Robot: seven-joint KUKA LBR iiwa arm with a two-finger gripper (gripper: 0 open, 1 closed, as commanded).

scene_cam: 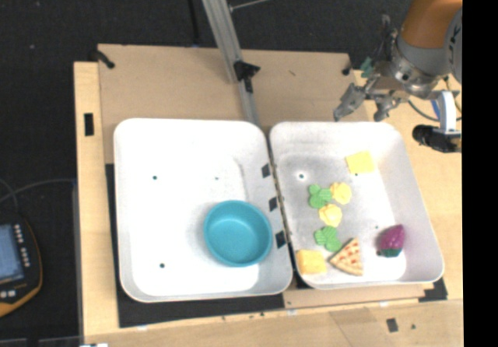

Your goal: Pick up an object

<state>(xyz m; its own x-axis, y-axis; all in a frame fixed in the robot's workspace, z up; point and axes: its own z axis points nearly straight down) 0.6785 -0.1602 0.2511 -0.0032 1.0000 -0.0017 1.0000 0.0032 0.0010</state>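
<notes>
Tan bench [171, 81], two white bins.
Left bin [156, 151] holds a blue bowl [237, 233]; right bin [397, 159] holds toy food, its yellow square [359, 162] lying below the gripper [363, 106], whose fingers spread wide, holding nothing.

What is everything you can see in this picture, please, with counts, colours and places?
Bins: two, white, side by side on the bench.
Bowl: one, blue, left bin, near its front right corner.
Square block: one, yellow, right bin, towards the back.
Green pieces: two, right bin, middle.
Yellow pieces: two, right bin, middle.
Yellow chunk: one, right bin, front.
Pizza slice: one, orange, right bin, front.
Purple piece: one, right bin, front right.
Gripper: one, grey, above the right bin's back edge.
</notes>
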